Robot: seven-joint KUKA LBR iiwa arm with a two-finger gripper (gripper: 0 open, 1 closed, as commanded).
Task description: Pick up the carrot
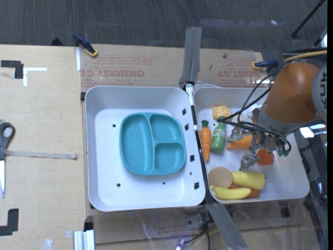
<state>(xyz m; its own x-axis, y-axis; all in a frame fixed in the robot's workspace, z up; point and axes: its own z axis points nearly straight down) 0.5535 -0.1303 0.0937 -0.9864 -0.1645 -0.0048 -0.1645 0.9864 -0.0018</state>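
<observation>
Your gripper (250,159) hangs low in the right bin (296,189), under the orange wrist band, and its metal fingers are too tangled with cables and toys for me to tell how far the jaws stand apart or whether anything sits between them, so treat it as holding nothing.

The carrot (205,141) you want lies well to the camera-left of the jaws, lengthwise against the bin's left wall, green top pointing toward the far rim. That wall will likely crowd one finger, so judge your approach along the carrot's length. Between the jaws and the carrot stands a green bottle (218,138), touching or nearly touching the carrot; its label is too small to read.

Just beyond the jaws lies a second orange piece (240,144), easily mistaken for your target. A corn cob (221,111) sits farther off toward the back. On the near side of the jaws rest a banana (231,192), a yellow block (250,179) and a tan round slice (220,177).

The left bin (99,155) carries a teal divided plate (153,144). The cardboard (135,66) behind it bears red printing, inverted and not legible.
</observation>
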